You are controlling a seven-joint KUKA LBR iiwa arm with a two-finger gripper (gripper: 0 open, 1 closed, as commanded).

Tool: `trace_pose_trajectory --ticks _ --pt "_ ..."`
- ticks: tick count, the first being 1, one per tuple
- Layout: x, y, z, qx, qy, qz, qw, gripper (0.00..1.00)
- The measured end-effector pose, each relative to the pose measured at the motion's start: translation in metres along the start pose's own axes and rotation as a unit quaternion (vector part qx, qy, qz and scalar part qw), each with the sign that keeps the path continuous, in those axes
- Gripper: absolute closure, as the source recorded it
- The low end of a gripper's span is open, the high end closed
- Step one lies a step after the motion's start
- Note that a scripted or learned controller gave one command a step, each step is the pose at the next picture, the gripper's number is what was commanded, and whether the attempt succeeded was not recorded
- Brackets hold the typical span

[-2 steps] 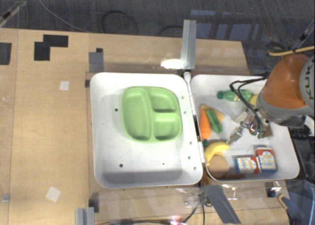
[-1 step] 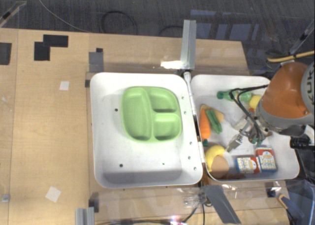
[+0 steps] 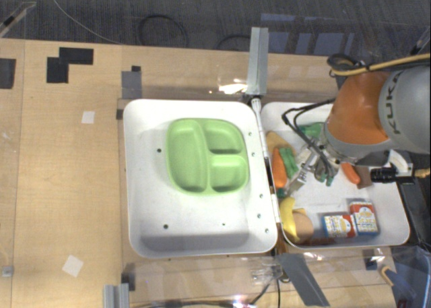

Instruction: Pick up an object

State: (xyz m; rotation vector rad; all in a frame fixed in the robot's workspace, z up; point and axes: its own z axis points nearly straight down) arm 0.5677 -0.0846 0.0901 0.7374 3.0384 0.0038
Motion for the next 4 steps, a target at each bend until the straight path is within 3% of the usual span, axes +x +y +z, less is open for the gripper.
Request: trace_pose_trajectory --ticks 1,2,3,4 --pt "-0.07 0.008 -0.022 0.001 0.001 -0.096 0.9953 0.0" --pt "-0.036 0.007 0.0 0.0 -0.001 -0.053 0.9986 0.0" --pt "-0.033 0.009 0.0 0.0 -0.002 -0.078 0.9969 0.0" --pt "-0.003 0.0 -0.001 0.001 -0.003 -0.009 1.0 0.0"
